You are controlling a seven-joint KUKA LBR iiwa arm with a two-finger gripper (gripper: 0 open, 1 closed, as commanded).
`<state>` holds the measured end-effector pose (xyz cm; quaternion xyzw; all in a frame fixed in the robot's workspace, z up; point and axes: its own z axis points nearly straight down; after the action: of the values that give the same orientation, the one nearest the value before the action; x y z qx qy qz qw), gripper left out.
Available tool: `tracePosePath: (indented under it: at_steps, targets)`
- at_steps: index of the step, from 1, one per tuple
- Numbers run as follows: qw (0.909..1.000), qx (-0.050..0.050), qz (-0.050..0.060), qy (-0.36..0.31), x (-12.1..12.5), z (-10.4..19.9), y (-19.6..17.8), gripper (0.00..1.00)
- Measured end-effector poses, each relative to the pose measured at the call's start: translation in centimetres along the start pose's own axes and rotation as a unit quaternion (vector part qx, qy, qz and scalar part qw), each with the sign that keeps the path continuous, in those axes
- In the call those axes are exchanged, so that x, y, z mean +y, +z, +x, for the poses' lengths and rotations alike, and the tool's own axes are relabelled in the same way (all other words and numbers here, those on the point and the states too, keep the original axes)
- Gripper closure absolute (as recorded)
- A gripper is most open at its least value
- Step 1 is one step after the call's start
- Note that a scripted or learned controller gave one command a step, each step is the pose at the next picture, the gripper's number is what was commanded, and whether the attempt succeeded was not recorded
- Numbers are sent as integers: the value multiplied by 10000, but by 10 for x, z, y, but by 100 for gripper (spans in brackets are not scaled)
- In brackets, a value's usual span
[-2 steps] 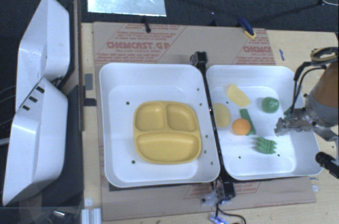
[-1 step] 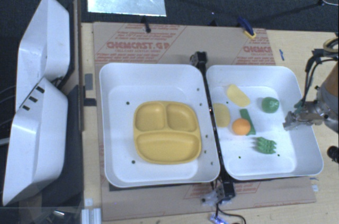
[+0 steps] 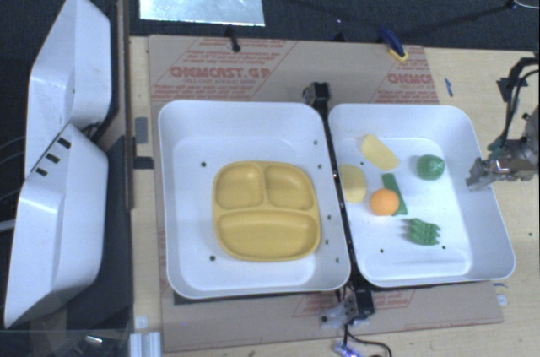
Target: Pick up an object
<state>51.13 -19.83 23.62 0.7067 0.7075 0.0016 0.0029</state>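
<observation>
Right now my pincer [image 3: 483, 175] hovers at the right bin's [image 3: 485, 146] rim, beside the green ball [image 3: 430, 166], though whether it's apart or together, I cannot tell.

One fixed camera overhead, slanted down, both bins [image 3: 253, 115] framed

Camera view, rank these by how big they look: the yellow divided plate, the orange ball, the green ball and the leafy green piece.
1. yellow divided plate, by far the largest
2. leafy green piece
3. orange ball and green ball, which look about alike, so I won't rank them.
</observation>
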Motion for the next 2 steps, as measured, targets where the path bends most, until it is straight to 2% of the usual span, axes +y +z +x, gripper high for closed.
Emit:
tracePosePath:
  at_steps: [1, 2]
  targets:
    - [10000, 5, 20, 2, 1, 0, -20, 100]
    - [10000, 12, 27, -21, 12, 58, -14, 100]
